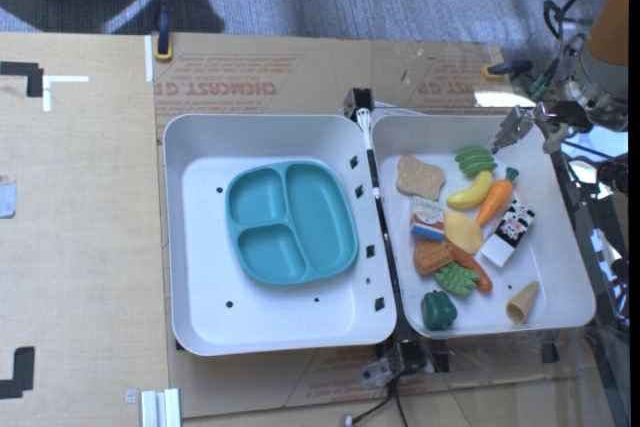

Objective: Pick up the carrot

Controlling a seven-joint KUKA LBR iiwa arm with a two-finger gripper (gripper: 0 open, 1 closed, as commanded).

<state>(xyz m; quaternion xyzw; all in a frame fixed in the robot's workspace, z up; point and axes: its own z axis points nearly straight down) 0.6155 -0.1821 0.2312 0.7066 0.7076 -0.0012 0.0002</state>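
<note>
Carrot: the carrot (494, 199) is a small orange cone with a green top, lying at a slant in the right bin (566, 245), green end toward the bin's far edge, tip toward the middle.
Neighbours: a yellow banana (470, 192) lies just beside the carrot on its left and seems to touch it; a green ridged vegetable (475, 160) sits near the far edge above them. A black-and-white milk carton (506, 234) lies just beside the carrot's tip on the right, and a pale yellow piece (463, 232) sits at the tip's left.
Other things: a slice of bread (420, 177), a small printed box (427, 217), a waffle (433, 258), a second orange carrot-like piece (469, 271) among green leaves, a green pepper (438, 311) near the near edge, and an ice-cream cone (522, 300) toward the near right corner.
Left bin: the left bin (190, 245) carries a teal divided plate (292, 222) with three compartments.
Gripper: the gripper (528, 122) hangs over the right bin's far right corner, well apart from the carrot, fingers spread with nothing between them.
</note>
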